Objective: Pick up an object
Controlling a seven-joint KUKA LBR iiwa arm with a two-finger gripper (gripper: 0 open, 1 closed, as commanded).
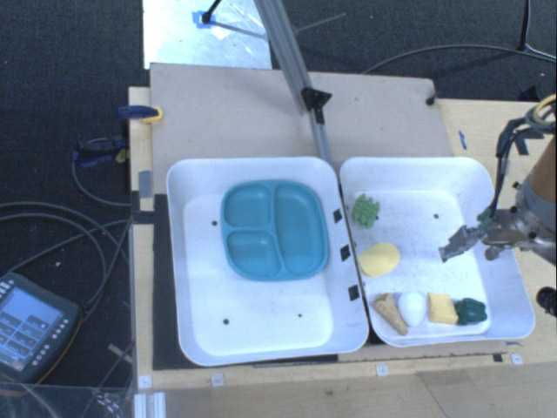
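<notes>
Bench (261, 103): two shallow white bins are set side by side on it.

Left bin (196, 320): a teal compartment plate (274, 230) is held in its far half, three sections visible.

Right bin (509, 316): six small objects are contained. A green knobbly piece (365, 209) is placed at the far left, by the dividing wall. A yellow rounded piece (380, 259) is found just nearer. Along the near wall a row is formed, left to right: a tan cone (391, 313), a white egg shape (412, 307), a yellow block (442, 309), a dark green piece (471, 311).

Gripper (459, 244): it is positioned over the right part of the right bin, above and apart from the near row. Nothing is seen held by it; how far it is open cannot be told.
</notes>
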